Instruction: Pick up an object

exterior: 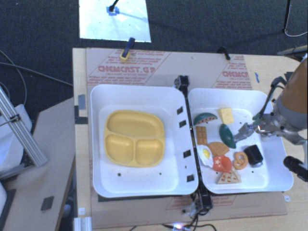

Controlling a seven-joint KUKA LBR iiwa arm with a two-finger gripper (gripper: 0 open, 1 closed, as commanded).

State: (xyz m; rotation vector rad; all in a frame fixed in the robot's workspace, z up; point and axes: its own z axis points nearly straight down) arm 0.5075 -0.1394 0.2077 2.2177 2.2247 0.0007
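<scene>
A KUKA arm's hand point(242, 131) hangs low over the right-hand white bin point(276, 174), just to the right of a dark green leaf-shaped toy point(227, 135), which looks the likeliest thing for it to pick up. Whether the hand is spread or pressed together cannot be told from this angle, and nothing is seen pinched in it. The green toy lies in a crowd of play food: a yellow cheese block point(226, 115) just above it, a watermelon slice point(204, 119) up and to its left, a brown oval biscuit point(218, 148) close against it from below, and a red tomato point(222, 163) and a pretzel point(240, 160) further below. The crowding is the risk. A descent slightly off line could catch the biscuit or nudge the smooth, rounded green toy sideways, and a grip on its sloping edge might let it slip free, leaving the hand with nothing.
</scene>
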